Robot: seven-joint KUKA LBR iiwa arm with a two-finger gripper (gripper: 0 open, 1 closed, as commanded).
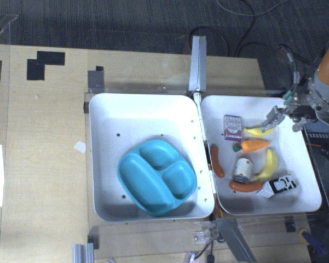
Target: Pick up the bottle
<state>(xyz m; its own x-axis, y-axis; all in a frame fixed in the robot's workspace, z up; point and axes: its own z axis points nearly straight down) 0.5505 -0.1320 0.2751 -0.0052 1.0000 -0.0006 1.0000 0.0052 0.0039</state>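
1. Hovering over the far right corner of the right bin (302, 166): the gripper (275, 117), slanting in from the right on the grey arm (323, 86). Cannot tell how far open from this angle; nothing visibly held.
2. Lying low in the middle of that bin: the bottle (242, 169), small, pale, on its side by the look of it. Well apart from the gripper, nearer the front wall.
3. Crowded on nearly every side, probably just from being tipped in loose:
   - just right of it and apparently touching, a banana (270, 164);
   - right under its front edge, a sausage (246, 187);
   - just behind it, a carrot (254, 145).
4. Between gripper and bottle: a second banana (257, 131) and the carrot, so a low slanting approach risks brushing them. Probably safer straight down from above.
5. Most open room on the bottle's left, towards another sausage (217, 164) by the dividing wall. Little gap on the right for anything to slip in beside the banana.
6. Further off and out of the way: a purple box (232, 127) near the back, a black-and-white item (282, 184) at the front right.
7. Free lifting space overhead; bin walls shallow, no obstacle once raised.
8. Not involved: the left bin (104, 147) with a blue divided plate (156, 177), and the bare table (44, 147).
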